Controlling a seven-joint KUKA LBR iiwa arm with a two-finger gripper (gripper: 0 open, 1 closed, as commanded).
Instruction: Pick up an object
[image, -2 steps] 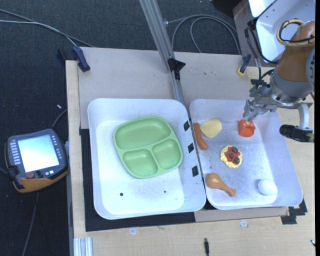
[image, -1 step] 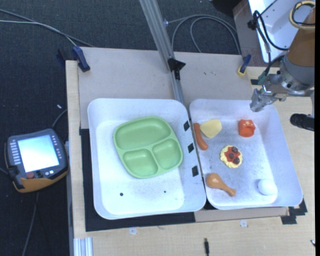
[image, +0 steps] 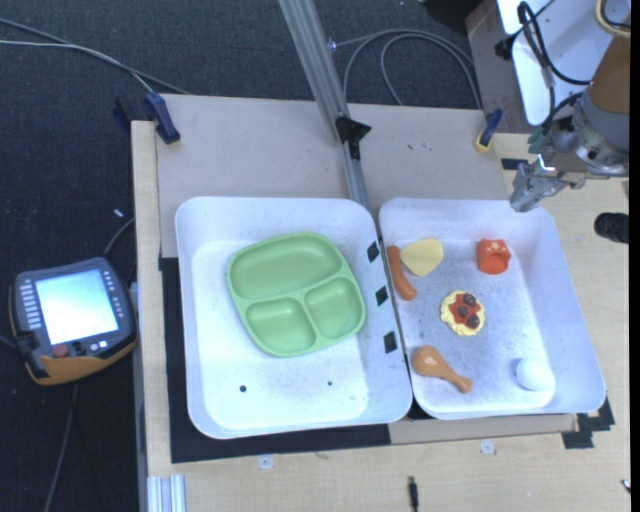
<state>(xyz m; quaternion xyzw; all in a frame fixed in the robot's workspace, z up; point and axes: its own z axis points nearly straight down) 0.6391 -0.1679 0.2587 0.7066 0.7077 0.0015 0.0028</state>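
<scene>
Your claw (image: 527, 192) hangs at the far right corner of the right bin (image: 575, 330), just over its rim, and from this angle you cannot tell whether it is apart or together; nothing shows inside it, so treat it as carrying nothing. Take the red block (image: 493, 256) as your landmark, since it sits nearest the claw, just inside that corner. Left of the red block lies a yellow wedge (image: 423, 256), and touching the wedge's left side is an orange sausage (image: 402, 273), pressed along the bin's left wall. Toward the camera from the red block and slightly left sits a small tart (image: 463, 312) with dark red topping; further toward the camera is a drumstick (image: 440, 367), and to the right of that, near the corner, a white egg (image: 533, 374). These 6 pieces are spread apart, which judged from here gives you room to come down on most of them without knocking a neighbour. The sausage looks the hardest pick because the wall crowds it. Far left of the red block, in the left bin (image: 200, 330), a green divided plate (image: 295, 292) with 3 compartments lies flat. The pick itself looks not yet begun, and the red block seems your shortest reach.
</scene>
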